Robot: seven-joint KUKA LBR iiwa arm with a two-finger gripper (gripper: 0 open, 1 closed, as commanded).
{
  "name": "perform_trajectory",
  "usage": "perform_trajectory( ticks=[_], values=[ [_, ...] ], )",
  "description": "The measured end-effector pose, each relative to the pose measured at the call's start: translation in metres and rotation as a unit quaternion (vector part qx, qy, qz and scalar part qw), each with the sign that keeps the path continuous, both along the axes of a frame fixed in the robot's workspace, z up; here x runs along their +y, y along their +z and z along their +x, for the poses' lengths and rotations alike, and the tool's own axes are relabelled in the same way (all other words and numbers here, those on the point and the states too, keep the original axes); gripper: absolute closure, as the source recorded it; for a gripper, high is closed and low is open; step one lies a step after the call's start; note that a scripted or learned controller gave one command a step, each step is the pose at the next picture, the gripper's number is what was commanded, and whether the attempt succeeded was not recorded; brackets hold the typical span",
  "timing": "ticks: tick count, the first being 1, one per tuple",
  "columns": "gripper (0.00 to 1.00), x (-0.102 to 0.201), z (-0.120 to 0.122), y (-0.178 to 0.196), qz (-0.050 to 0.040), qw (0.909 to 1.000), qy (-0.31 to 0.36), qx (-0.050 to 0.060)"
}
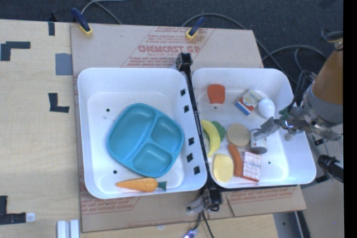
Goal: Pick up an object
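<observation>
Overhead view of my rig mid-attempt. The grey arm with its orange band (329, 83) enters from 3 o'clock, and the two-finger end effector (261, 135) sits low over the right-hand shallow white bin (281, 78), its dark fingers (266, 128) pointing toward 9 o'clock. Whether they are spread or pinched together I cannot tell from this angle, and I see nothing between them, so I count no object as picked. Candidates lie close: a round tan disc (238, 134) just at 9 o'clock of the tips, a red-and-white printed packet (252, 166) at 6 o'clock, and a white egg-shaped piece (266, 106) at 12 o'clock. Further toward 9 o'clock are a yellow plastic banana (211, 137), a slim orange-red sausage shape (236, 160) and a pale yellow rounded block (222, 168); a red-orange cube (216, 93) rests near 11 o'clock. The left-hand white bin (89, 83) holds a blue three-compartment plastic tray (146, 139) and an orange toy carrot (137, 185). In my judgement the approach is done; closing, lifting and confirming a hold remain.
</observation>
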State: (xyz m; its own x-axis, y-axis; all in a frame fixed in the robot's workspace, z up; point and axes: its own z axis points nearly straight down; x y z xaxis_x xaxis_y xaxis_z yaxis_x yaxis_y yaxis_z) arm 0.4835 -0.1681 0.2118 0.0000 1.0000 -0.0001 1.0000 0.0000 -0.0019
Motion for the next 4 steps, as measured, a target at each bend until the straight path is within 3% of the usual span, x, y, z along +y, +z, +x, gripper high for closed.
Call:
perform_trajectory(
  ticks=[1,2,3,4],
  values=[
    [0.00,0.054,-0.001,-0.065,0.0008,1.0000,0.001,0.001],
    [0.00,0.069,0.003,-0.123,-0.0011,1.0000,0.000,-0.006],
    [1.00,0.070,0.004,-0.114,-0.0012,1.0000,0.001,-0.007],
    [1.00,0.127,0.078,-0.027,0.0001,1.0000,0.001,-0.001]
  ],
)
